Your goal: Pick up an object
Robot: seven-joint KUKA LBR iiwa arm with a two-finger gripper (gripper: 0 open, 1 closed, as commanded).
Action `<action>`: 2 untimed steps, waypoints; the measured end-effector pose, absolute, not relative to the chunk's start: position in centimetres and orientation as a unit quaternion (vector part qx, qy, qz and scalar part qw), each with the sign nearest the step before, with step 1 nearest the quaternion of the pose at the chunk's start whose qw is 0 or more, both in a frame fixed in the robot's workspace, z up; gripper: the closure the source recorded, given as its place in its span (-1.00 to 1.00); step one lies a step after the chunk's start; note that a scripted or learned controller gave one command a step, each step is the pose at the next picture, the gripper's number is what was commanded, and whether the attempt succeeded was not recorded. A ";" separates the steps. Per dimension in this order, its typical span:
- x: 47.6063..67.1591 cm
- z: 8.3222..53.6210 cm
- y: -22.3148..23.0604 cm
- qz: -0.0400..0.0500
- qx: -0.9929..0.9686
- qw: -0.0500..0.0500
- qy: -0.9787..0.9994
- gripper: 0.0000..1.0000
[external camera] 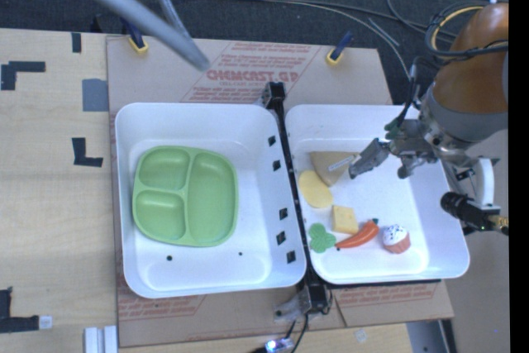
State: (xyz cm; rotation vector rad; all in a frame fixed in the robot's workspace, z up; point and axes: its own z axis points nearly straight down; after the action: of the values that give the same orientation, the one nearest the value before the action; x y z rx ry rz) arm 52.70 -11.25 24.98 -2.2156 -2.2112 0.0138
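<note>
wooden bench (50,202), cardboard sheet (248,66), two white bins (132,260) side by side

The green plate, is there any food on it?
No. The green plate shows bare sections. The toy food lies in the other bin.

Robotics lab: two white bins (198,118) clamped on cardboard sheet (248,66), loose cables (347,12) on dark floor behind it.

Left bin (132,178): holding green sectioned plate (186,195).
Right bin (438,244): lying right of plate, holding yellow disc (315,190), orange carrot (358,237) nearer the camera.
</note>
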 end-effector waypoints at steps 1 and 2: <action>52.9 25.6 -11.2 0.001 -0.707 0.001 -0.708 -1.00; 53.2 21.1 -11.6 0.002 -0.707 0.002 -0.707 -1.00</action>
State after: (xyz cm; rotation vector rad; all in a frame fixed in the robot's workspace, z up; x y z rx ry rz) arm 53.22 -11.58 21.12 -2.2182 -2.2190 0.0066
